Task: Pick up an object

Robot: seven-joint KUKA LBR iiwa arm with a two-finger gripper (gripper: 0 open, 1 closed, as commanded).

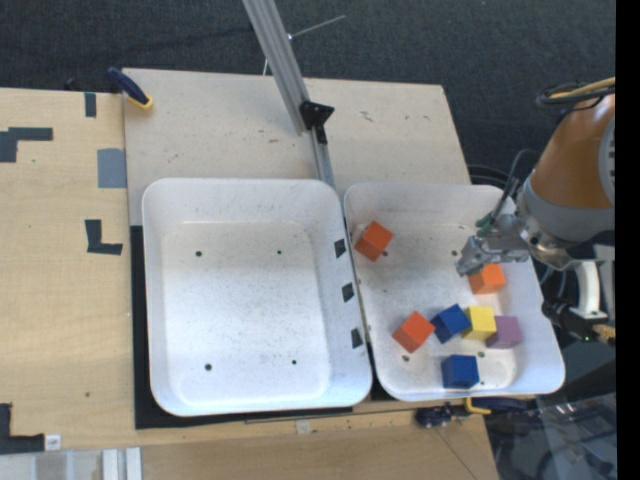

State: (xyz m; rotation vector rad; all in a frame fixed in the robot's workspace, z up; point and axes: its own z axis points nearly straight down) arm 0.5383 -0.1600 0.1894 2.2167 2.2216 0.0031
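Camera view, looking down at a slant: the gripper (474,258) hangs low over the right bin (432,196), near that bin's right wall, with an orange cube (487,279) just below and beside its tip. Whether the cube sits between the fingers cannot be told from here, nor whether the gripper is open or closed (the tip is small and dark against the bin floor). Above the gripper the grey wrist runs up and to the right into the orange band (580,158), and the arm (565,213) enters from the right edge, leaning over the bin's right rim.

Inside the right bin lie several cubes. A second orange cube (374,239) rests alone toward the upper left, near the wall shared with the other bin. A third orange cube (412,331) lies lower down, touching or just beside a blue cube (452,321). A yellow cube (482,321) sits just right of that blue one, and a purple cube (505,332) is just right of the yellow. A second blue cube (460,370) rests near the bottom rim, below this cluster.

The left bin (160,268) stands beside the right one, their walls touching along the middle. Both rest on the bench (60,218), and a grey rail (275,38) slants across the top toward the seam between the bins.
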